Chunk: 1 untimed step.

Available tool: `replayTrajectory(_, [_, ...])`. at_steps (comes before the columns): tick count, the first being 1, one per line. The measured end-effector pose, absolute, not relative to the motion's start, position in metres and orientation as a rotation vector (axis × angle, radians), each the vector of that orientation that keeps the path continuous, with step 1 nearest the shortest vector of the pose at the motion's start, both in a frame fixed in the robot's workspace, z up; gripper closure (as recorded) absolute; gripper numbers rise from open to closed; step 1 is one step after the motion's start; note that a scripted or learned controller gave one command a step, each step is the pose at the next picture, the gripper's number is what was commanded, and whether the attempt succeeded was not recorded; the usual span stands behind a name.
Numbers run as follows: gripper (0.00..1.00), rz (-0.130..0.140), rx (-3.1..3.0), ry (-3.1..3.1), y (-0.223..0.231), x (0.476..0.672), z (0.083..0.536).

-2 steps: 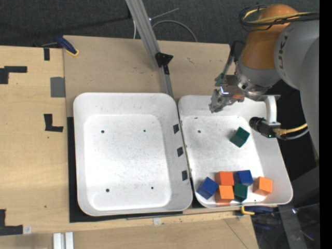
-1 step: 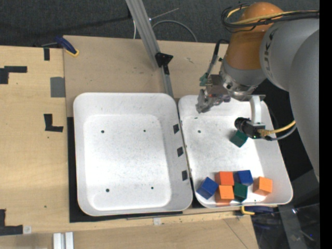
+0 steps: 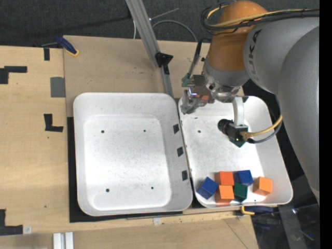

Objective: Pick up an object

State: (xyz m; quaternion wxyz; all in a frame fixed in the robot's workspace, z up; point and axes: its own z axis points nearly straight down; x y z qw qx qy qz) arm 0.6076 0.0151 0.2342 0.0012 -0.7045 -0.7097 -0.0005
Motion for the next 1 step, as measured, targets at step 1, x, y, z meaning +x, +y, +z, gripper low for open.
replayTrajectory(1, [1.00,0.001,-2.212,-2.226,0.0605,0.5924,0.2345])
